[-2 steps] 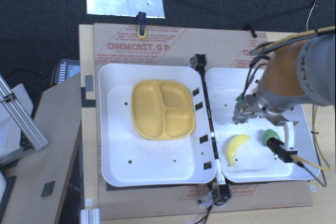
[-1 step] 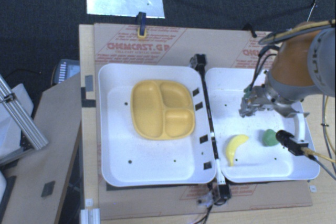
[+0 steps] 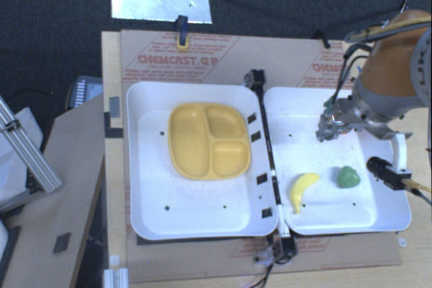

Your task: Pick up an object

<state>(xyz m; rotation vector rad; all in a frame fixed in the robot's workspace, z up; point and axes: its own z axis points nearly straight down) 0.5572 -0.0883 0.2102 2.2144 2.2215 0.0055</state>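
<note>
A yellow banana (image 3: 302, 189) lies in the right bin (image 3: 297, 222) near its front left corner. To its right rests a small green lump (image 3: 348, 177). My gripper (image 3: 329, 128) hangs over the right bin's middle, behind both objects and apart from them. Nothing shows between its fingers.
A yellow divided plate (image 3: 208, 140) sits in the middle of the left bin (image 3: 145, 212). A black divider strip (image 3: 264, 152) runs between the two bins. The bins rest on a cardboard sheet (image 3: 189, 57).
</note>
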